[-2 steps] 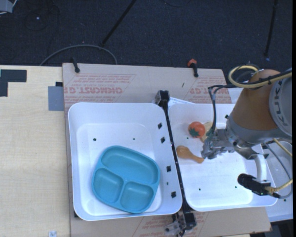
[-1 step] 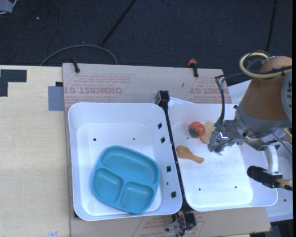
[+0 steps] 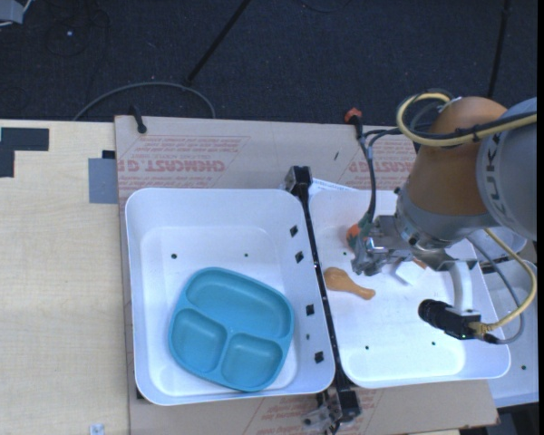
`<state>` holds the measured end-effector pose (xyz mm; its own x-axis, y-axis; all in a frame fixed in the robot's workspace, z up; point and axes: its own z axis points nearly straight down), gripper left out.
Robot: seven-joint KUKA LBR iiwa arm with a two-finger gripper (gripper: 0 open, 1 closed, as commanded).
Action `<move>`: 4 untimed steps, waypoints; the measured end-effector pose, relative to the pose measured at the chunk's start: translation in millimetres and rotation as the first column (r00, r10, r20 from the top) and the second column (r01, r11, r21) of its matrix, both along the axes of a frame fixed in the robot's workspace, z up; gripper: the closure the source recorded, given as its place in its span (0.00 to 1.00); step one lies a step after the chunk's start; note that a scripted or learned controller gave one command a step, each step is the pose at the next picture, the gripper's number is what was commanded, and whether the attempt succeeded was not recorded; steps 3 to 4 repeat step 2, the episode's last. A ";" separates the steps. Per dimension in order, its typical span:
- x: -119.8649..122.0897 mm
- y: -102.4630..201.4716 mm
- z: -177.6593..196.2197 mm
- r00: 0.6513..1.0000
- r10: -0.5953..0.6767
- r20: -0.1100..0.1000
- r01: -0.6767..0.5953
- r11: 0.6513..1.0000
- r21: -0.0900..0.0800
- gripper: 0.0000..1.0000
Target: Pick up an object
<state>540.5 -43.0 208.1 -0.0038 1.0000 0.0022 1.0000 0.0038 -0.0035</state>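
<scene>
A tan, spoon-shaped wooden piece (image 3: 347, 284) lies on the floor of the right bin (image 3: 408, 356), close to the divider. A small orange-red object (image 3: 354, 233) peeks out just above and left of my gripper. My gripper (image 3: 370, 259) hangs low over the right bin, just right of the tan piece's handle end and below the orange-red object. The arm covers most of the fingers. Nothing shows between them. In the left bin (image 3: 154, 220) lies a blue divided plate (image 3: 229, 327) with three compartments.
The grey arm with its orange band (image 3: 458, 166) fills the upper right of the right bin. A black clip-lined divider (image 3: 310, 279) separates the two bins. Cardboard (image 3: 218, 157) lies under the bins, with pale bench (image 3: 45, 279) to the left.
</scene>
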 end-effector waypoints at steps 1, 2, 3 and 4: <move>0.2 58.2 2.2 1.000 0.000 0.001 0.000 1.000 -0.002 1.00; 14.6 116.9 12.9 1.000 0.002 0.001 -0.002 1.000 0.000 1.00; 14.6 116.9 12.9 1.000 0.002 0.001 -0.002 1.000 0.000 1.00; 14.6 116.9 12.9 1.000 0.002 0.001 -0.002 1.000 0.000 1.00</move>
